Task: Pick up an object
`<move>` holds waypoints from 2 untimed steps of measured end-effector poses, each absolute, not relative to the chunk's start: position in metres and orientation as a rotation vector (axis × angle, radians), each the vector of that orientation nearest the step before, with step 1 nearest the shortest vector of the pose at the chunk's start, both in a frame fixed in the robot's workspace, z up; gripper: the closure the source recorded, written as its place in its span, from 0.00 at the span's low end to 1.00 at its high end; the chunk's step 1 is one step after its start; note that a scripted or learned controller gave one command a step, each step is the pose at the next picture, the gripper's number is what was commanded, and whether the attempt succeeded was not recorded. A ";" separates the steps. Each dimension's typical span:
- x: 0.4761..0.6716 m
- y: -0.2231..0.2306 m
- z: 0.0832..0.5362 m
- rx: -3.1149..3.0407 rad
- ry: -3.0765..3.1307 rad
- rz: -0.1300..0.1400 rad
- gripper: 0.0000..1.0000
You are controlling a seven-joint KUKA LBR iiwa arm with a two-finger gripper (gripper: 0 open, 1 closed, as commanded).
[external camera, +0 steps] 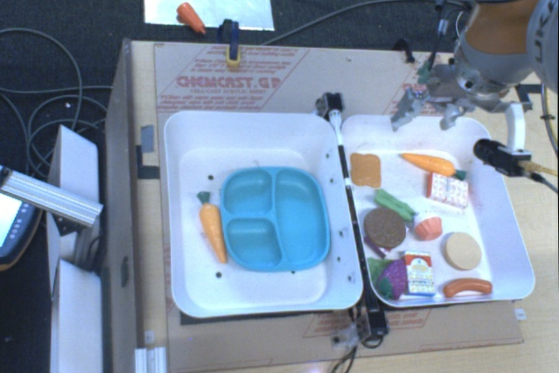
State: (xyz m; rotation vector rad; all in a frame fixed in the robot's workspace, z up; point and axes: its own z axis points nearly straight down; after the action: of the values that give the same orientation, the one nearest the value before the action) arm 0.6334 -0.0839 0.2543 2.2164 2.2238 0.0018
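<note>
My gripper [428, 113] hangs over the far rim of the right bin [515, 231], fingers spread open with nothing between them. Below it in that bin lie an orange carrot [430, 162], a tan toast square [365, 170], a red-and-white carton [447, 190], a green pickle [395, 203], a brown patty [384, 229], a pink radish-like piece [427, 228], a pale round cookie [462, 251], a sausage [466, 286], purple grapes [393, 277] and a small juice box [420, 272]. The carrot is the nearest to the fingers.
The left bin [188, 188] holds a blue divided plate [274, 218] and a second carrot [212, 227] at its left. A black clamp [330, 106] sits where the bins meet. Cables run behind the bench, and a black fitting [494, 154] juts over the right bin's far right.
</note>
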 end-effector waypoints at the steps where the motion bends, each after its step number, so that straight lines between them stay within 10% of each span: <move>1: 0.631 -0.147 0.190 2.220 2.222 -0.002 0.00; 2: 0.645 -0.171 0.107 2.207 2.213 0.010 0.00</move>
State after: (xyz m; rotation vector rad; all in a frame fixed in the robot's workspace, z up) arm 0.6450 -0.1713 0.1070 2.2070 2.2131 0.0103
